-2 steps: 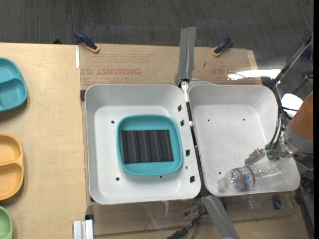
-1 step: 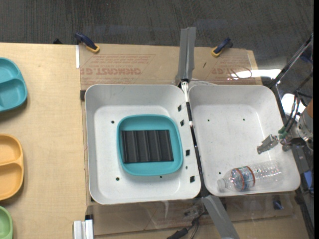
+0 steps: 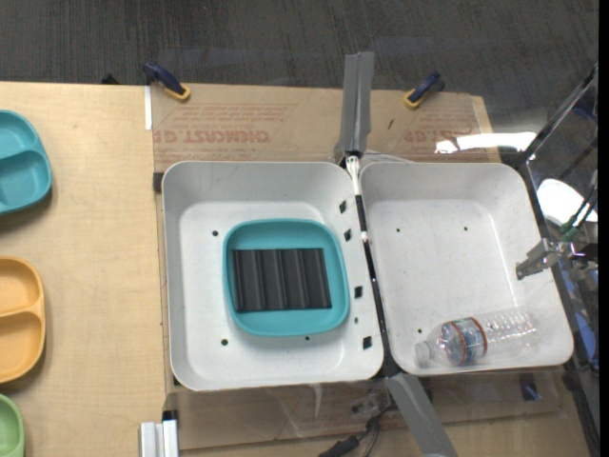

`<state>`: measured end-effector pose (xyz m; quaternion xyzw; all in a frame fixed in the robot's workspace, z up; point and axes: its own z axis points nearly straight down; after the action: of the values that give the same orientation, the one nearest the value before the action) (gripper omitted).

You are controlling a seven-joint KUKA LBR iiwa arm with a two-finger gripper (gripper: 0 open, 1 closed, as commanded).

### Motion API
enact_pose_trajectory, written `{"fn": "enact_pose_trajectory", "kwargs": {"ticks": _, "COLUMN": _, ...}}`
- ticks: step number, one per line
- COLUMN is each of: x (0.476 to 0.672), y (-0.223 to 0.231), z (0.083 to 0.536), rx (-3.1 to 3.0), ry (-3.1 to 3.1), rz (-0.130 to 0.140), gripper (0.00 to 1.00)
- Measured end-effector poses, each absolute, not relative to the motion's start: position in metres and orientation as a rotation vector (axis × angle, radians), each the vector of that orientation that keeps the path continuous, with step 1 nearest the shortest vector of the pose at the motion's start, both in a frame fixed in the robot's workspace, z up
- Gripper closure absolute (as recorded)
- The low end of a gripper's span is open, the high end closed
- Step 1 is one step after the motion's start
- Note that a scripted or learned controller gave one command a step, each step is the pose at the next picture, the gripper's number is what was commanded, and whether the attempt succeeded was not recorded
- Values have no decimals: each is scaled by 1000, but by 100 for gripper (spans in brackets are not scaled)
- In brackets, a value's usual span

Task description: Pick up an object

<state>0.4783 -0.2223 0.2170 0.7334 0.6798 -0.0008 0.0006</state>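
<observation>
Here, a clear crushed plastic water bottle (image 3: 473, 338) with a red-and-blue label lies on its side along the lower edge of the right-hand shallow white bin (image 3: 447, 217), lower right of the frame. The left white bin (image 3: 190, 255) holds a teal square tray with a dark ribbed insert (image 3: 284, 278). At the right edge, a metal end effector (image 3: 542, 258) sits over the right bin's rim; its state cannot be told.

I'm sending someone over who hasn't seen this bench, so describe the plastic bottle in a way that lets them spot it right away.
Find the two white bins side by side and take the right bin. Along its near wall, toward the near right corner, the clear plastic bottle lies on its side. It is see-through with a red and blue label band, while the left bin holds a teal tray with a dark ribbed insert.
</observation>
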Motion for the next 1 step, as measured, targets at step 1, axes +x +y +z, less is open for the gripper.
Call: {"fn": "enact_pose_trajectory", "kwargs": {"ticks": 1, "x": 478, "y": -184, "z": 91, "rx": 2382, "ry": 2049, "rz": -1, "gripper": 0}}
